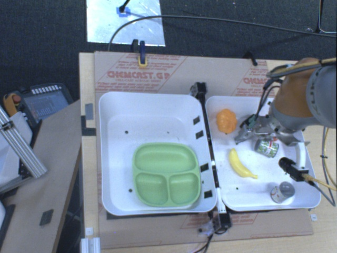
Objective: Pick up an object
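Note:
In the right bin (310, 196) lie an orange fruit (227, 120) at the back left, a yellow banana (241, 165) in the middle, a small can with a green and white label (267, 147) to the right, and a small grey round object (282, 191) near the front. My gripper (246, 132) hangs low over this bin, between the orange and the can, close to both. Nothing can be seen held in it. The grey arm with its orange band (295, 96) comes in from the right.
The left bin (113, 141) holds a green divided plate (166, 174) toward its front. A black divider strip (205, 141) runs between the bins. A control pendant (45, 104) and a metal rail (21, 146) sit off the bench at the left.

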Robot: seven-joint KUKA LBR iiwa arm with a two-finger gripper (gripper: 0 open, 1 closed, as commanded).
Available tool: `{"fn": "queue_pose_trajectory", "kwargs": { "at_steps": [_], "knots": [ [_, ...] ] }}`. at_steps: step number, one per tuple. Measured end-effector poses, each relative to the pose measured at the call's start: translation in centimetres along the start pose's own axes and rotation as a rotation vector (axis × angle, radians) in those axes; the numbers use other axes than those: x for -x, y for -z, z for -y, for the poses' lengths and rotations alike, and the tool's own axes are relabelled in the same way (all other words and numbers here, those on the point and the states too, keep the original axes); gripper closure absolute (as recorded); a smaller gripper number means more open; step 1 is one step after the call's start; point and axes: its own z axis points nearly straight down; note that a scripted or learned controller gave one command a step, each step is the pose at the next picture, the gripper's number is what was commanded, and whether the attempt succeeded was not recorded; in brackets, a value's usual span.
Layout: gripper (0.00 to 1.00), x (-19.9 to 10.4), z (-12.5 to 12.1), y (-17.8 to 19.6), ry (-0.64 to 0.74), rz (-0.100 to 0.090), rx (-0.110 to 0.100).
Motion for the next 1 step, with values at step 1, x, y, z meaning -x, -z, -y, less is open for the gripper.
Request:
{"fn": "queue_pose_trajectory", "kwargs": {
  "at_steps": [1],
  "knots": [
    [1.0, 0.1, -0.31, 1.42, 0.001, 0.002, 0.009]
  ]
}}
